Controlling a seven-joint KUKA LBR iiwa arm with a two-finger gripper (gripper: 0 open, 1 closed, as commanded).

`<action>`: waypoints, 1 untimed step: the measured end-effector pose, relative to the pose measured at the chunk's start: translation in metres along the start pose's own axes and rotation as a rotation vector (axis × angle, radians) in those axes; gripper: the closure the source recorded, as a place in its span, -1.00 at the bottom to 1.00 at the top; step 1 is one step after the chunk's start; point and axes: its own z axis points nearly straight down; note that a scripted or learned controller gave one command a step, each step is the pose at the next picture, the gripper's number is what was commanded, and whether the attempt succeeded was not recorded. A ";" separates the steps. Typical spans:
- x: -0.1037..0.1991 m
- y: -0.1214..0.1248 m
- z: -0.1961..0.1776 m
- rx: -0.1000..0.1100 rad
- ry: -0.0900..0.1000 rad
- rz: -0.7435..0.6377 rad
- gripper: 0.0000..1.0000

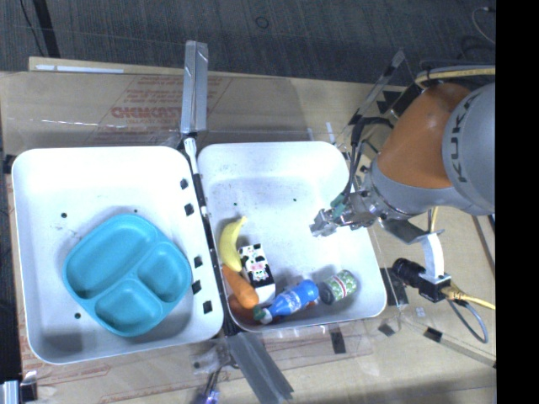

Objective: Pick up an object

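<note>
Objects are clustered at the 6 o'clock end of the right bin (pixel 278 154): banana (pixel 231 241), black-and-white carton (pixel 255 268), carrot (pixel 242 290), blue bottle (pixel 290 301) and green can (pixel 339 286), mostly touching. Gripper (pixel 325 221) is seen over the same bin's 3 o'clock edge, nothing held; finger spacing cannot be told. Blue divided tray (pixel 126 273) is seated in the left bin (pixel 50 183).
</note>
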 end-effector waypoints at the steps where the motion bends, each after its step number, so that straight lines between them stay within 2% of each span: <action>1: 0.000 0.000 0.000 0.000 0.000 0.000 -1.00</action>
